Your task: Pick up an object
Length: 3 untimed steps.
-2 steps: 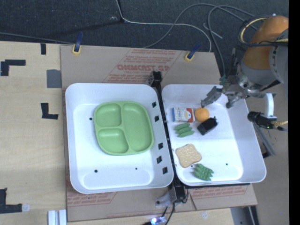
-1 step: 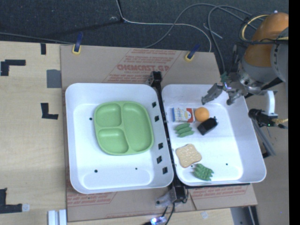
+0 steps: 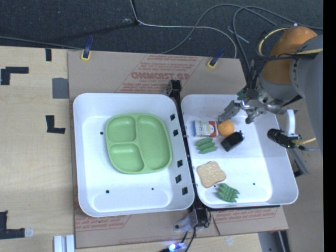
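- The orange ball (image 3: 226,128) lies in the right bin (image 3: 262,182), touching a black block (image 3: 232,140), beside a small carton (image 3: 203,128)
- The gripper (image 3: 240,114) hangs just above it, fingers spread apart and holding nothing, seemingly lined up for a grab
- Toast (image 3: 211,174) and green pods (image 3: 206,145) lie nearer the front; a green tray (image 3: 138,143) occupies the left bin (image 3: 89,156)

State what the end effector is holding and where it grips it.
Nothing is held: the end effector hangs open above the right bin, just over the orange.
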Each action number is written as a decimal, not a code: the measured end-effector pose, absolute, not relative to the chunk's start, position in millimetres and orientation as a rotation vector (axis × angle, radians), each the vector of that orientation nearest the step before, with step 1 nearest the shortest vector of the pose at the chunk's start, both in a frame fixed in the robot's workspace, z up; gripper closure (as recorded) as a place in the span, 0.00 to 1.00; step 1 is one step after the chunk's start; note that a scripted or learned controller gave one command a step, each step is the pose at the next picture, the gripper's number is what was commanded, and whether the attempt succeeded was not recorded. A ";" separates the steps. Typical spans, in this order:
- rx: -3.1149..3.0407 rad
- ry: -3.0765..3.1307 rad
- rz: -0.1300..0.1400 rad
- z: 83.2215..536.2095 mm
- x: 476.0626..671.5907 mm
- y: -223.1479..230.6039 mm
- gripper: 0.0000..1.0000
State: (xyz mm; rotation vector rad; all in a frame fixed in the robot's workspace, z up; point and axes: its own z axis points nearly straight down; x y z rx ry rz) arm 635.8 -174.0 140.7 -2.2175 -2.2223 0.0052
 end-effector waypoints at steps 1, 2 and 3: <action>-2.221 -2.224 0.001 89.9 636.4 -173.9 0.00; -2.221 -2.230 -0.008 105.1 639.1 -172.1 1.00; -2.222 -2.224 -0.002 163.3 638.2 -180.2 1.00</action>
